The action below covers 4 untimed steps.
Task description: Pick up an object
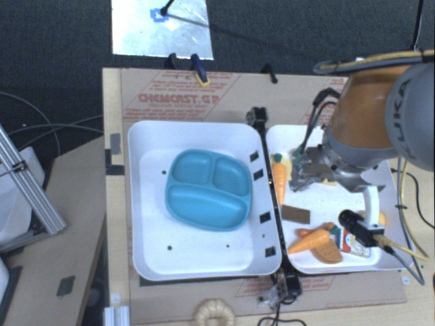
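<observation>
Grey arm (380, 114) with orange band reaching in from the right, covering much of the right bin (285, 138). Left bin (146, 141) holding a blue divided plate (208, 189), long axis slanting upper-left to lower-right. Gripper (304, 175) low in the right bin beside an upright carrot (279, 177), tip toward the near edge; state of gripper: cannot tell. Second carrot (309, 240) lying nearly crosswise near the front, tip leftward; small items beside it hard to make out.

You see: blue divided plate (207, 189) lying in left bin (146, 250) | silver sheet (161, 17) beyond the bench | aluminium rail (27, 185) at left
</observation>
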Each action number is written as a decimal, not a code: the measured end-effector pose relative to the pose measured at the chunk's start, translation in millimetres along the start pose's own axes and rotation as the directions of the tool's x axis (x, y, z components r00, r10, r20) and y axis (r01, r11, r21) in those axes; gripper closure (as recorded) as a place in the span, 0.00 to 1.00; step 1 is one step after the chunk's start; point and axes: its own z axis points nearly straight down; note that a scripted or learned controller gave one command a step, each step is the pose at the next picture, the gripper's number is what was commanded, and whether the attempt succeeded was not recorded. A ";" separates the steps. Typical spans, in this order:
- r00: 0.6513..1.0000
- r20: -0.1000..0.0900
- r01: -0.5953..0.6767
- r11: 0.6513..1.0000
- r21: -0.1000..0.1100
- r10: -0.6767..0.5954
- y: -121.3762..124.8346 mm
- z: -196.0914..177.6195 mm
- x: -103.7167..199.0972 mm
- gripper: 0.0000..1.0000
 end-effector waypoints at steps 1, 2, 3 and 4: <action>1.000 0.002 -0.006 1.000 0.000 0.006 -3.2 0.1 -1.7 1.00; 1.000 0.002 -0.006 1.000 0.001 0.006 -12.9 10.6 5.8 1.00; 1.000 0.002 -0.009 1.000 0.000 0.009 -10.8 1.8 1.4 1.00; 1.000 0.002 -0.011 1.000 -0.001 0.011 -0.1 5.1 -8.2 1.00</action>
